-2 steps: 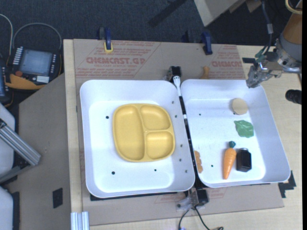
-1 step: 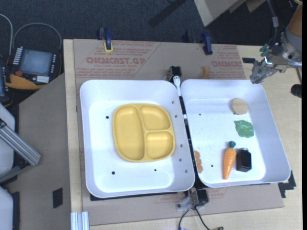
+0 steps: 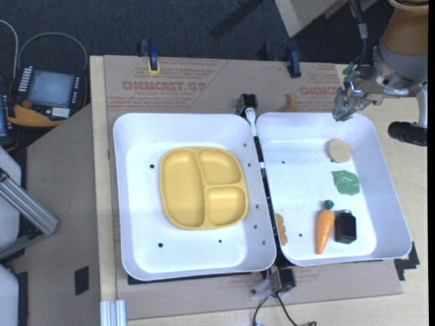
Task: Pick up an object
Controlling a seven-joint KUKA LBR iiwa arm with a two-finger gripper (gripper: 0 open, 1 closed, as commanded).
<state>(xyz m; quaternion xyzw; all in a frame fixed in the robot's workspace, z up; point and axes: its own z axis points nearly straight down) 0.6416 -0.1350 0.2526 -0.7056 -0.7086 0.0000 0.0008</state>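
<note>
In the right bin (image 3: 299, 182) lie a round tan piece (image 3: 339, 150), a green leafy piece (image 3: 346, 182), an orange carrot (image 3: 324, 229) and a small black block (image 3: 345, 226). My gripper (image 3: 344, 107) hangs over the bin's far edge, above and a little behind the tan piece, with nothing visibly between its fingers. The left bin (image 3: 136, 182) holds a yellow divided plate (image 3: 202, 186).
A small orange scrap (image 3: 280, 228) lies at the near left rim of the right bin. Blue clamps (image 3: 153, 54) hold the cardboard sheet at the back. A pendant with a screen (image 3: 49, 90) sits off the bench at far left.
</note>
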